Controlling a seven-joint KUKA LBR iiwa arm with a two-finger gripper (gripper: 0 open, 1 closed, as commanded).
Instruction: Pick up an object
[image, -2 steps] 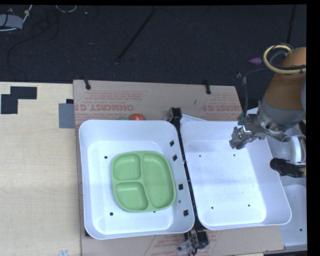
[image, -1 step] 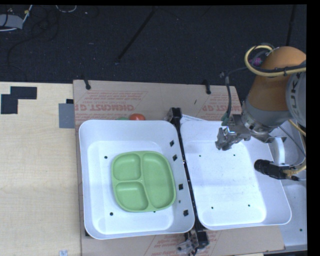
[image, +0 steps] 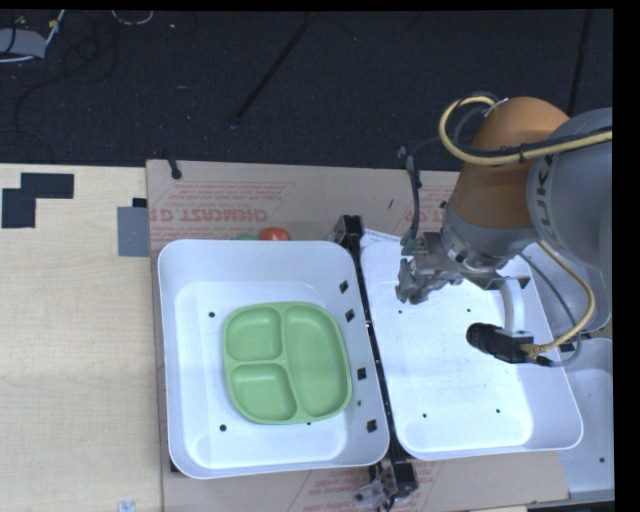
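Camera view: gripper hangs over the right bin near its far-left corner; finger opening cannot be told, nothing visibly held. One green three-compartment plate lies flat at the centre of the left bin. One small red-orange object sits behind that bin's far rim. Two bins rest on brown cardboard over a pale wooden bench.
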